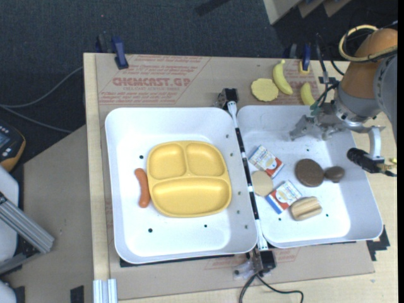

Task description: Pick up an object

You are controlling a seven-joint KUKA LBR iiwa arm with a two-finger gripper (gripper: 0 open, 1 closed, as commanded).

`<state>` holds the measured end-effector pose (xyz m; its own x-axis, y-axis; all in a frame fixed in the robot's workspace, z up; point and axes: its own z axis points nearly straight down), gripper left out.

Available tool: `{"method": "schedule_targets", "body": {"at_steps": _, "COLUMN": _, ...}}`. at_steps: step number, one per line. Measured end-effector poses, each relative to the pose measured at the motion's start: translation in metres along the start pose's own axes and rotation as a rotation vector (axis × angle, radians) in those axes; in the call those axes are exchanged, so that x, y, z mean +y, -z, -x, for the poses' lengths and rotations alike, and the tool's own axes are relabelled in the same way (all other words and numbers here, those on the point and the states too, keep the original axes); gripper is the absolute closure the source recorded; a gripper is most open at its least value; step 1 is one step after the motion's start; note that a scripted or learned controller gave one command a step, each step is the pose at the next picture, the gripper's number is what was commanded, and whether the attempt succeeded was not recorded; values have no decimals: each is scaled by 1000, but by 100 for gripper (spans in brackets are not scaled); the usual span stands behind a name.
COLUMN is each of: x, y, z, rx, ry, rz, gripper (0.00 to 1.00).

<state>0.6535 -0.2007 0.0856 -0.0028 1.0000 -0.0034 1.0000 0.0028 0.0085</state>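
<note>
My gripper [310, 126] hangs over the right bin's [360, 229] far end with nothing between its jaws; how wide they stand I cannot tell. The pickings lie nearer the camera than my jaws: cookie [309, 172], bun [305, 208], two packets [265, 159], loosely scattered, so approachable singly.

A yellow divided plate [188, 186] and an orange-red sausage [142, 187] lie in the white left bin [126, 131].
</note>
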Motion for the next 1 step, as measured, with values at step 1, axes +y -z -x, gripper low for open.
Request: {"method": "schedule_targets", "body": {"at_steps": 1, "x": -55, "y": -1, "z": -32, "rx": 6, "ry": -3, "rz": -14, "gripper": 0}}
